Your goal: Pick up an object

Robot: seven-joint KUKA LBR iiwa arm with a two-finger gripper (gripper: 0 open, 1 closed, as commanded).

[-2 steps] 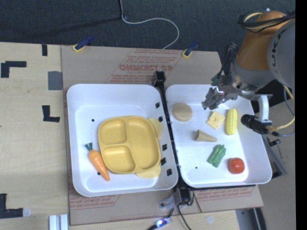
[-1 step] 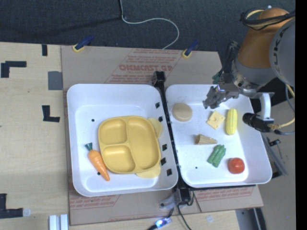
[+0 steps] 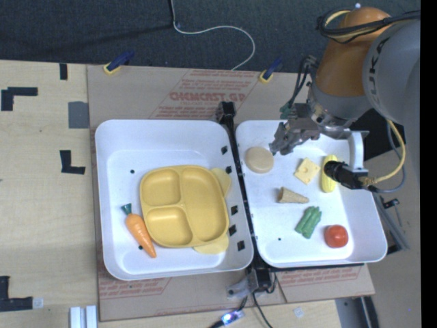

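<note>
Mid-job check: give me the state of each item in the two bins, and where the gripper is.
gripper: over right bin's far left, nothing seen between its fingers
round tan piece: lying flat, right bin, beside gripper
yellow block: loose, right bin
cone piece: on its side
green vegetable: lying flat
tomato: resting near front corner
yellow tray: upright, left bin
carrot: lying beside tray

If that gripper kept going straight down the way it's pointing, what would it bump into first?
Probably the round beige disc. The gripper points down and toward the left edge of the right bin, and the disc lies just below and beside it. Depth is hard to judge from above, so it might hit the bin floor beside the disc instead.
</note>
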